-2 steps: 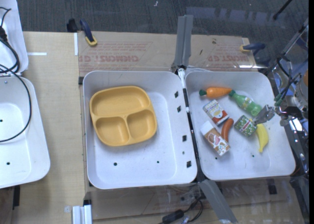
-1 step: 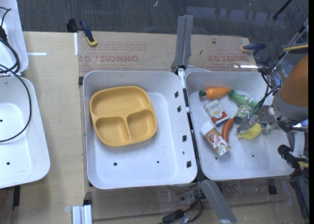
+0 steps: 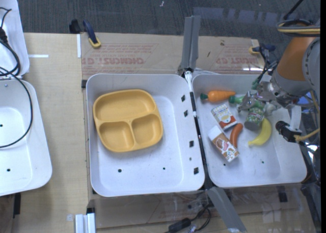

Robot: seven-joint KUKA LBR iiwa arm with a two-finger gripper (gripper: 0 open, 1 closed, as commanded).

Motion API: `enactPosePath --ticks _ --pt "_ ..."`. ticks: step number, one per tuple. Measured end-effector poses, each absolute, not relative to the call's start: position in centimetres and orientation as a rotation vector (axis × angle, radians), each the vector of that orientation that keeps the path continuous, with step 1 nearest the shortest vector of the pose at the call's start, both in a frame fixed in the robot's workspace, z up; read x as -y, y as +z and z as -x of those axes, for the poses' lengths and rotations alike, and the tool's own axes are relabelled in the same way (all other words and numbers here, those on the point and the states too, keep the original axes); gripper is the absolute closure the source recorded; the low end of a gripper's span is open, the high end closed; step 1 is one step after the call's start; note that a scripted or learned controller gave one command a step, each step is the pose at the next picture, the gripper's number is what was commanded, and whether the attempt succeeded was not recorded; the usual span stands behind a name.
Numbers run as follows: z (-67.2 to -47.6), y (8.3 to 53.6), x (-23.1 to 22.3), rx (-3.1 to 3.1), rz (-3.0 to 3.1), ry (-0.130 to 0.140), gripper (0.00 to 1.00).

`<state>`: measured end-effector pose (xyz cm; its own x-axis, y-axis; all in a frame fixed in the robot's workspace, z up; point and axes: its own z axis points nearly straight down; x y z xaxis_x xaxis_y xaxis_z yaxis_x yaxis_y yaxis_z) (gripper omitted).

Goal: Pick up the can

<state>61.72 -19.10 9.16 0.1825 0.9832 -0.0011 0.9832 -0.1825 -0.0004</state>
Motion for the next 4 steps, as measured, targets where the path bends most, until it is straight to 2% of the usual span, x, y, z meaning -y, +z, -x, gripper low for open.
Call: enactPosePath --ticks 1,2,3,4 --pt "-61.7 10.1 19.1 -2.012 -2.409 -0.005 1.0" --pt "-61.7 10.1 19.1 -2.012 -2.41 -0.005 0.0" --pt "-58.2 9.6 20.2 -1.982 -2.438 0.012 0.0" --pt "-58.2 10.6 20.6 -1.975 -2.435 0.009 1.0"
